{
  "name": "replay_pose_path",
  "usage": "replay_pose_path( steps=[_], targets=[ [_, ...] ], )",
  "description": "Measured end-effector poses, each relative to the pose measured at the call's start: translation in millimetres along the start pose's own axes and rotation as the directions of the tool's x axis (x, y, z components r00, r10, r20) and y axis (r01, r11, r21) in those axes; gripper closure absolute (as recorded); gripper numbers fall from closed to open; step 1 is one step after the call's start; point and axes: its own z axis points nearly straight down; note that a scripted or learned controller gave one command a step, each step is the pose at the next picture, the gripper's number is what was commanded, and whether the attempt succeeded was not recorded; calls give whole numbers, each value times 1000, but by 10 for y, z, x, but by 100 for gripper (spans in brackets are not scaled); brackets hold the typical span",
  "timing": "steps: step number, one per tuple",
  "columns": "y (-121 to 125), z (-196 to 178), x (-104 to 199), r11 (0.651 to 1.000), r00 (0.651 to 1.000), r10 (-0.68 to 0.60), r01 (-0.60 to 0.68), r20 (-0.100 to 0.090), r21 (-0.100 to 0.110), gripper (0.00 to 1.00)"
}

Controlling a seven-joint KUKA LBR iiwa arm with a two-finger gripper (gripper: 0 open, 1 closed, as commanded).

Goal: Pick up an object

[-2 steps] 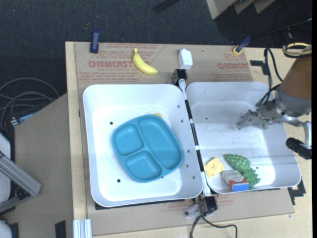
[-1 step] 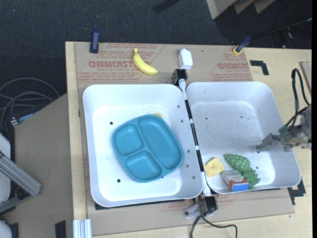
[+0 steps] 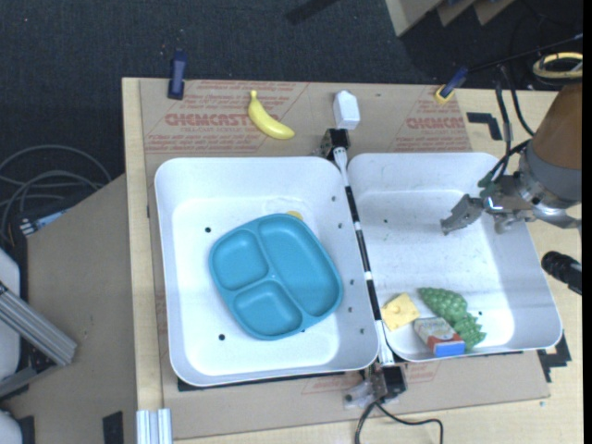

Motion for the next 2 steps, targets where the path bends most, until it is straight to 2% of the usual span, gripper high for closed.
replay_pose_path(
  steps=[1,2],
  targets=[
    [-751,834,182,1000,1000,4,-4,-1,7,0],
    [-731,722,181,1000,1000,4,-4,1,0,100]
  ],
)
